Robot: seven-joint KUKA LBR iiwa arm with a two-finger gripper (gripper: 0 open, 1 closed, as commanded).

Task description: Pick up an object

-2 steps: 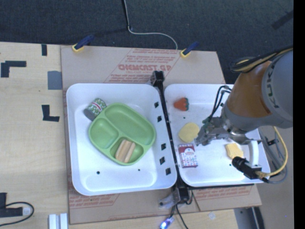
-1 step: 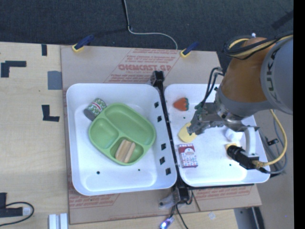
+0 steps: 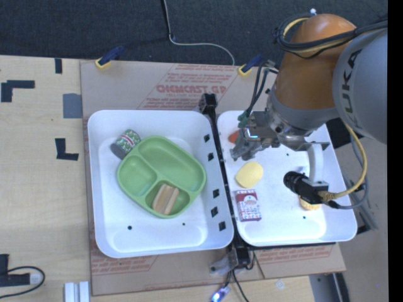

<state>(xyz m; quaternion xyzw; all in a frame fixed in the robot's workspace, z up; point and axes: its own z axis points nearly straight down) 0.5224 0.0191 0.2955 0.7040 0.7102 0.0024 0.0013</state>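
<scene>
In the right bin point(image 3: 327, 228), the gripper point(image 3: 242, 145), whose opening I cannot tell, hangs just above a yellow lemon-like object point(image 3: 249, 173) that looks light, smooth and rounded, best pinched across its narrower middle.

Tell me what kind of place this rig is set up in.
Probably a robotics lab test bench: two shallow white plastic bins sit on cardboard, the grey and orange arm reaches in, and toy-like props such as a green divided plate and a yellow lemon-shaped object lie inside.
</scene>
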